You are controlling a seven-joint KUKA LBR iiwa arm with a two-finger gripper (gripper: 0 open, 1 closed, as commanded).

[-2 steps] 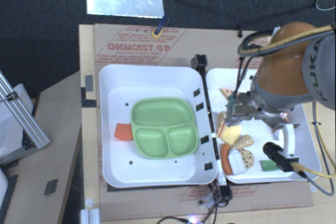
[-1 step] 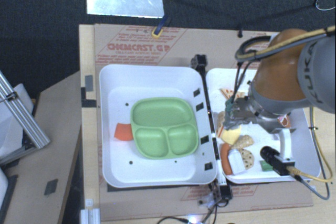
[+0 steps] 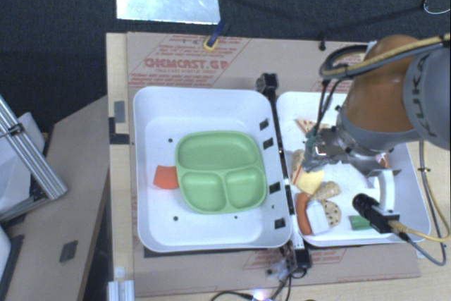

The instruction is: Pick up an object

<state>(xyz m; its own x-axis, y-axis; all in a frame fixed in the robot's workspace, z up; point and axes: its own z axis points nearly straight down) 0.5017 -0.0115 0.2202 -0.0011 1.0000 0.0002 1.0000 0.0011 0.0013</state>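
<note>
Pincer [image 3: 315,151] hangs low over the yellow piece [image 3: 309,181] in the right bin [image 3: 416,208], reaching; whether it grips anything I cannot tell; lifting comes next.

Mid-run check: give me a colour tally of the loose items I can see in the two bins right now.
Some of the right bin is hidden under the arm.
Green: 2, divided plate, small block
Orange: 2, flat piece, sausage-shaped piece
Yellow: 1, chunk
Tan speckled: 2, piece, piece
Red-patterned: 1, wedge
Total: 8
</note>
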